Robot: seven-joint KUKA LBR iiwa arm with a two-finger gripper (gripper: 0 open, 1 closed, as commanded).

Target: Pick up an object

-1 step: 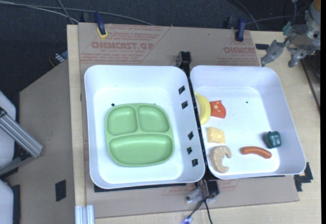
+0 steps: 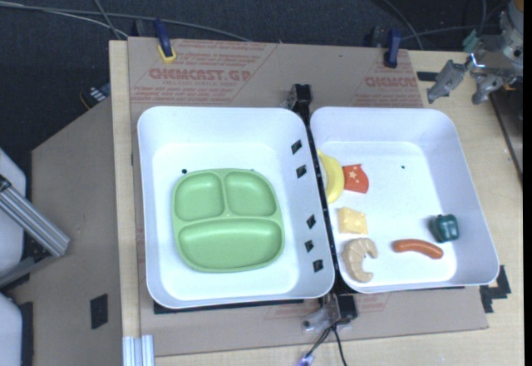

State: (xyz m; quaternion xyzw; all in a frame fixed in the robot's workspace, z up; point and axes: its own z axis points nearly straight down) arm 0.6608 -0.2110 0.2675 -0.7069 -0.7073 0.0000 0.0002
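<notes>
The right bin holds several toy foods. A yellow banana-like piece lies against the bin's left wall, with a red piece beside it. Below them sit a pale yellow cheese wedge and a beige croissant. A red-orange sausage lies near the front wall, and a dark green pepper sits near the right wall. My gripper hangs beyond the bin's far right corner, over the bench and away from all the foods. Its two metal fingers are spread, open, with nothing between them.
The left bin holds a green divided tray. Black clips line the wall between the bins. Blue clamps pin the cardboard at the back. Cables cross the dark floor behind the bench.
</notes>
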